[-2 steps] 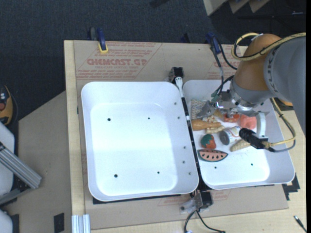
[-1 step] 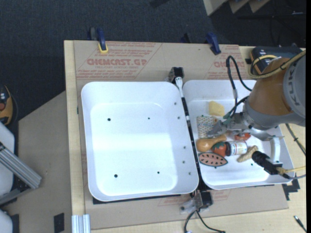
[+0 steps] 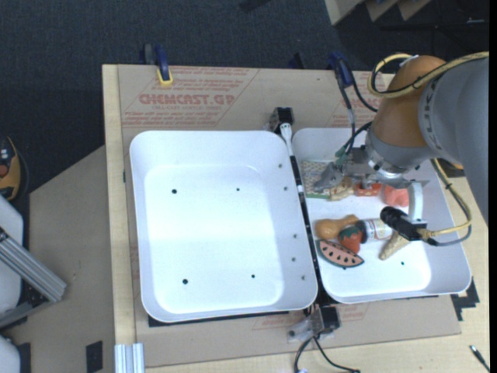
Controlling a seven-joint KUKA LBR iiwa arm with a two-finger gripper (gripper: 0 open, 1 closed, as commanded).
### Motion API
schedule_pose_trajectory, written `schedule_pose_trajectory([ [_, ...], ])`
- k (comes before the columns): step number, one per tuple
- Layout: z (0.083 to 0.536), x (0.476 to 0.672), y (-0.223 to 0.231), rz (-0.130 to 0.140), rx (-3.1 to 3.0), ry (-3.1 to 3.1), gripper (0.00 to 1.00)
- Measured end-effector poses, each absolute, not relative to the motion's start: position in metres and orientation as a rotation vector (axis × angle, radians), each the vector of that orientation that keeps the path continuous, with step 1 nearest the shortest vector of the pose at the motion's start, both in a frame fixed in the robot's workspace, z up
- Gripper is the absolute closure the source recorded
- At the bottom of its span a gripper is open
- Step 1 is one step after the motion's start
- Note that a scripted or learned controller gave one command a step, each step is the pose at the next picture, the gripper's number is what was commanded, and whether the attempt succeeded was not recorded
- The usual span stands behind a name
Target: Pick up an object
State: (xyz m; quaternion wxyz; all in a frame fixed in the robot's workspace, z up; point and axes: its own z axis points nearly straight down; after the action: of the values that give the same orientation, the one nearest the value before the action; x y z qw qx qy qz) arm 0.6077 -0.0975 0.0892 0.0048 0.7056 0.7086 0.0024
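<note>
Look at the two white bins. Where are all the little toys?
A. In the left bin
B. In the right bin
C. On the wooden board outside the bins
B: the watermelon slice and the other small toys around it lie in the right bin, under the arm, while the left bin shows bare white floor.

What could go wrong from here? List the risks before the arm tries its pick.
1. The objects crowd together in the right bin: the watermelon slice, the orange pear-shaped toy and the small bottle touch or nearly touch, so a grasp may nudge or catch a neighbour.
2. The gripper sits low over the patterned item near the bin's wall, so it may strike the rim.
3. The yellow cable loops over the bin and could snag objects.
</note>
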Motion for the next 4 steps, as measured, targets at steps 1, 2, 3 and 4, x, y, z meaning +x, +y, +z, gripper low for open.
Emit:
schedule_pose_trajectory([
  [1,0.089,0.648,-0.104,0.005,2.215,2.219,0.0],
  [2,0.091,0.636,-0.099,0.013,2.214,2.211,0.0],
  [3,0.091,0.625,-0.096,0.015,2.214,2.21,0.0],
  [4,0.09,0.67,-0.094,0.006,2.213,2.217,0.0],
])
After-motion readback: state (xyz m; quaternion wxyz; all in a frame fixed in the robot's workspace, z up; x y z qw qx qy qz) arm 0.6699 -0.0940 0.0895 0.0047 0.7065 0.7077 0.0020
